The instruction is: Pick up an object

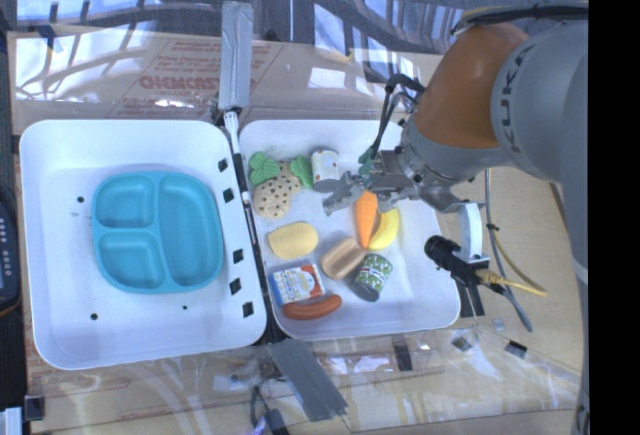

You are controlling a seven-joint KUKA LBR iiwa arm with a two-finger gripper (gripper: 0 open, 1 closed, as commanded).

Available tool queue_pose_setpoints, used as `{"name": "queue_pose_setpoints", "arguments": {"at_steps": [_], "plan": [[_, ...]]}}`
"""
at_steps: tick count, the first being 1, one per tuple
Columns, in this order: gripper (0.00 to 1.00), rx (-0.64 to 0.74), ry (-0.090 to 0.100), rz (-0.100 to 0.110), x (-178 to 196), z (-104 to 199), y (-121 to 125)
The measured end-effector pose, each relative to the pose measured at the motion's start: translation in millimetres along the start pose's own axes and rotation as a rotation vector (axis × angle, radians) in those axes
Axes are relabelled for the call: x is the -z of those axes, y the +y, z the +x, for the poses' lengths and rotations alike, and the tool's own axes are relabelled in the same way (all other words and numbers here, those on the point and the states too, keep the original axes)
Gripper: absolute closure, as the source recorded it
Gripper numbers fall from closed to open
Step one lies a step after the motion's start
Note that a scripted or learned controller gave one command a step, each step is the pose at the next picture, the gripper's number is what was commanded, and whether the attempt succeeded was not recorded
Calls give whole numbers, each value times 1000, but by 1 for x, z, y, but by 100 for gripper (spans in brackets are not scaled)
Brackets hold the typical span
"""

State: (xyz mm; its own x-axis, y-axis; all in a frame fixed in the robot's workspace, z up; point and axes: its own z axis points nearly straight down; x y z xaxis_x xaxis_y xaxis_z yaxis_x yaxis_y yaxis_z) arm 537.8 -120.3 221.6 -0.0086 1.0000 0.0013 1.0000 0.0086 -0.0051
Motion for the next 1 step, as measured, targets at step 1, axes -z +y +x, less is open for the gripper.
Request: {"name": "queue_pose_setpoints", "arguments": {"at_steps": [1], "plan": [[0, 172, -1, 1, -59, -60, 67]]}}
